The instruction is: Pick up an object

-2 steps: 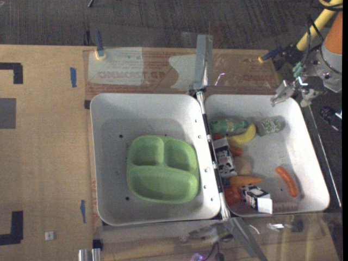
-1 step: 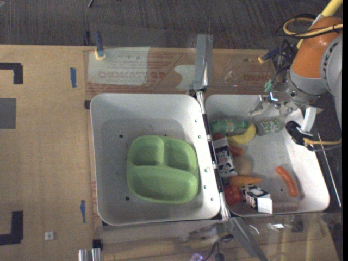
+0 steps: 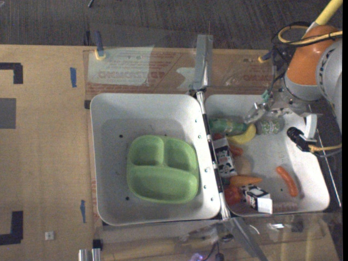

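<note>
The right bin (image 3: 321, 192) holds several toy foods. A green item (image 3: 225, 126) and a yellow banana (image 3: 244, 135) lie at its upper left. A printed carton (image 3: 224, 159) lies along the left wall, with an orange carrot (image 3: 244, 180), a red piece (image 3: 232, 195) and a small white box (image 3: 258, 199) below it. An orange-red sausage (image 3: 287, 180) lies towards the right. My gripper (image 3: 263, 112) hangs over the bin's upper part, just above and right of the banana, beside a pale round object (image 3: 270, 126).
The left bin (image 3: 103, 118) holds a green divided plate (image 3: 162, 168). A metal divider (image 3: 202, 64) runs up from between the bins. The arm's orange band (image 3: 310, 58) and black cables (image 3: 300, 137) hang over the right bin's far right corner.
</note>
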Tool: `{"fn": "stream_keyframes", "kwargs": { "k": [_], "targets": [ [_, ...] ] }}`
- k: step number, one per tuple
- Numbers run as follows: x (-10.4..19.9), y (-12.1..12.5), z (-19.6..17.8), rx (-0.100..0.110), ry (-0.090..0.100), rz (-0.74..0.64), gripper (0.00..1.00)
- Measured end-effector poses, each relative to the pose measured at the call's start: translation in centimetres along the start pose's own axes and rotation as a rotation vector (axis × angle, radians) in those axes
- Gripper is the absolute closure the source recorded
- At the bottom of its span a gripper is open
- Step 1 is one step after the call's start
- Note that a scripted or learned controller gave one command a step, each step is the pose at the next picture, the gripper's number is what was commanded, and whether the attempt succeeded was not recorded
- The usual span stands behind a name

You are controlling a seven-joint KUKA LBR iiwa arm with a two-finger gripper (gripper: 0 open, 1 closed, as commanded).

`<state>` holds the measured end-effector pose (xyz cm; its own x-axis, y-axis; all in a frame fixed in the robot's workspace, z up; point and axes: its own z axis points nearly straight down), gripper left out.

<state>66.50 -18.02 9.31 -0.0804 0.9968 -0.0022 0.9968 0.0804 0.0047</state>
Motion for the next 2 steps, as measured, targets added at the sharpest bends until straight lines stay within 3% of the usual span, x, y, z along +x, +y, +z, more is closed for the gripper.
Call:
{"fn": "stream_keyframes", "kwargs": {
  "k": [1, 2],
  "targets": [
    [0.1, 0.2, -1.2, -0.004, -0.003, -0.003, 1.00],
    [0.1, 0.3, -2.3, -0.009, -0.005, -0.004, 1.00]
  ]
}}
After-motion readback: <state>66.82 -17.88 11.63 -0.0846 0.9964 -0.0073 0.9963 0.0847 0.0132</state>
